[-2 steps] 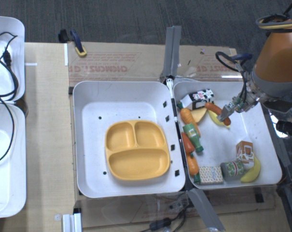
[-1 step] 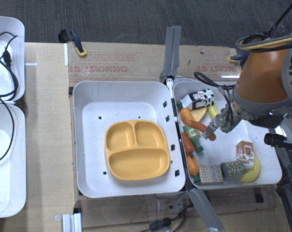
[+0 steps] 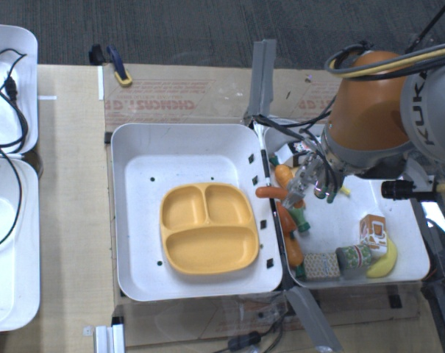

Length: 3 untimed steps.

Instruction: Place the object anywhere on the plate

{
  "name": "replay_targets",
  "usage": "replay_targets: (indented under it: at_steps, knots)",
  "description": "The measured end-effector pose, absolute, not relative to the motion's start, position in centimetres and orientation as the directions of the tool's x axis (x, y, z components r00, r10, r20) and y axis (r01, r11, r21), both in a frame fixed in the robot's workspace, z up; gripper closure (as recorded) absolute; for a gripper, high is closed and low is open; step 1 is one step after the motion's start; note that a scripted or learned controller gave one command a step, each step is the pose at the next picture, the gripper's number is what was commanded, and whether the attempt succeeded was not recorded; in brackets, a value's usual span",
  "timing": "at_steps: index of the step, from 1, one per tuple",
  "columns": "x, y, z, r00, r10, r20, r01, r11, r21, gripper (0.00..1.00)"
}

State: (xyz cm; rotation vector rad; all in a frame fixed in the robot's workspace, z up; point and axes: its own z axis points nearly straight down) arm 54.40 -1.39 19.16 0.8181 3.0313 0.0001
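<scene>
Left of my end effector [image 3: 310, 186], well apart in the other bin, the yellow plate [image 3: 209, 228] carries nothing. Placement is outstanding. Whether I am clenched, released, or grasping cannot be told; toy food [image 3: 290, 212] lies directly beneath me.

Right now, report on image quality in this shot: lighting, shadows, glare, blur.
Camera view: lighting even and diffuse; the plate casts only a soft shadow on the left bin. Mild glare on the arm's orange band. The gripper area looks slightly blurred and cluttered; the banana reads sharp.

Bright, even overhead light, soft shadows inside the white bins [image 3: 123, 197], mild glare there, focus slightly soft.
</scene>
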Motion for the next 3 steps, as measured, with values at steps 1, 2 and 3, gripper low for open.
replay_targets:
  at_steps: [1,2,3]
  knots:
    - [54.18,5.45,21.61,-0.903,0.43,-0.002,0.43,0.903,0.001,1.0]
    - [54.32,5.35,22.52,-0.901,0.434,-0.005,0.434,0.901,0.002,1.0]
    - [54.32,5.34,22.52,-0.901,0.434,-0.004,0.434,0.901,0.002,0.0]
